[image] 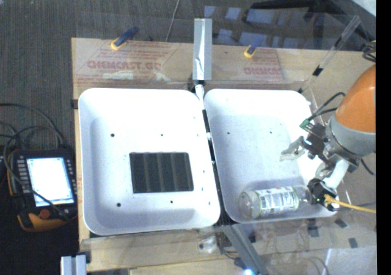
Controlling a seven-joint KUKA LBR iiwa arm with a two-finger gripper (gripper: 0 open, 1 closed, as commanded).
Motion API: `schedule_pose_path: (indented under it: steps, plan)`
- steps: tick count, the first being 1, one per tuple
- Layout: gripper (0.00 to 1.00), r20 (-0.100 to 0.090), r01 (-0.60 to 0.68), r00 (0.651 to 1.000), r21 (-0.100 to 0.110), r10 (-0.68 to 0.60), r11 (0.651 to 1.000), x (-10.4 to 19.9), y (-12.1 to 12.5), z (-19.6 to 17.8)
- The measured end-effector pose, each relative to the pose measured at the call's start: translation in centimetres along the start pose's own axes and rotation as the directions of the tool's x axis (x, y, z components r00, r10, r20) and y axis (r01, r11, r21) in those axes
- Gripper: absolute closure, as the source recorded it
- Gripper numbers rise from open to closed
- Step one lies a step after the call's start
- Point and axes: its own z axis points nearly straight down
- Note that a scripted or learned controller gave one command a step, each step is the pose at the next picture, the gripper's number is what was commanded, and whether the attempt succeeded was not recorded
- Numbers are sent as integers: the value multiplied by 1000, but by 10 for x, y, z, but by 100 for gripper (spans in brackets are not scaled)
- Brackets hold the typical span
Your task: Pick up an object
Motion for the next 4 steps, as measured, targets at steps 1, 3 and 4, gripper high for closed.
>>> schedule_pose_path:
  steps: [1, 3, 4]
  plan:
    - [0, -2, 147, 989, -2, -147, 989, -29, 23, -33]
    - [0, -2, 260, 966, -2, -260, 966, 34, -25, -1]
    - [0, -3, 343, 939, -19, -343, 939, 46, -28, 94]
